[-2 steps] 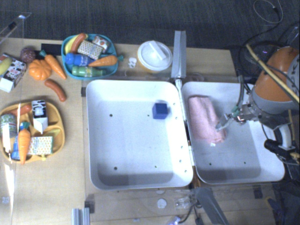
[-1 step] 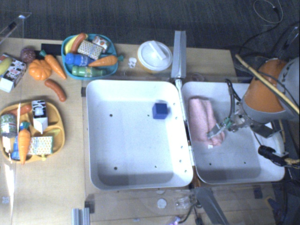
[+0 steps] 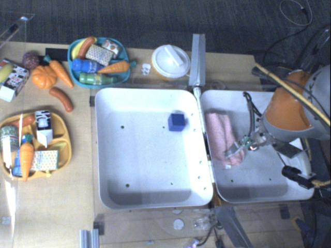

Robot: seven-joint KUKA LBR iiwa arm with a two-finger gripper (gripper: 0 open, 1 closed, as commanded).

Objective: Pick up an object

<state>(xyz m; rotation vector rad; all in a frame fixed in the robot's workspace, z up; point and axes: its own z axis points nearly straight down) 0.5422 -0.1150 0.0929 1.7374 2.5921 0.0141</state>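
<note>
The pink cloth (image 3: pixel 222 136) lies in the right bin (image 3: pixel 269 187), stretched lengthwise from the bin's far wall toward its near wall, its long axis running almost straight up and down the camera view along the bin's left side. My gripper (image 3: pixel 239 148) sits at the cloth's nearer end, touching or just above its right edge; how my fingers stand I cannot tell, since they are too small and blurred against the fabric. Well off to the left of my gripper, beyond the cloth and the divider between bins, a small blue cube (image 3: pixel 177 122) rests in the left bin (image 3: pixel 150 190).
</note>
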